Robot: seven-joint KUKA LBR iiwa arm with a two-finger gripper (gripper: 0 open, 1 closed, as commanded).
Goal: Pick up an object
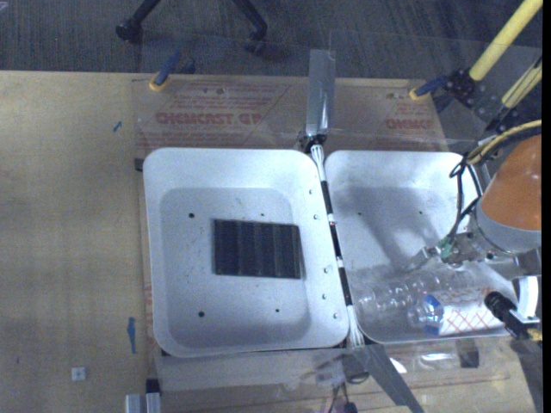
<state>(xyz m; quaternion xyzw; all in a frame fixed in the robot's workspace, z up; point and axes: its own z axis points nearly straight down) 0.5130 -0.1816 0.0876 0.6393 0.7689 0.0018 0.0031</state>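
A dark ribbed rectangular slab (257,249) lies flat in the middle of the left bin (172,188). In the right bin (379,188), a clear plastic bottle (398,295) with a blue label lies on its side near the front wall. Beside it, to the right, is a red-and-white checked piece (472,318). My gripper (444,252) hangs low over the right bin's right half, just above and behind the bottle. The grey wrist and orange band (516,192) rise behind it. Nothing is visibly held.
The two bins meet at a central divider (331,239). A clear panel with red lettering (207,117) stands behind them, and a metal post (319,93) rises at the back centre. Bare wooden bench (69,231) spreads to the left.
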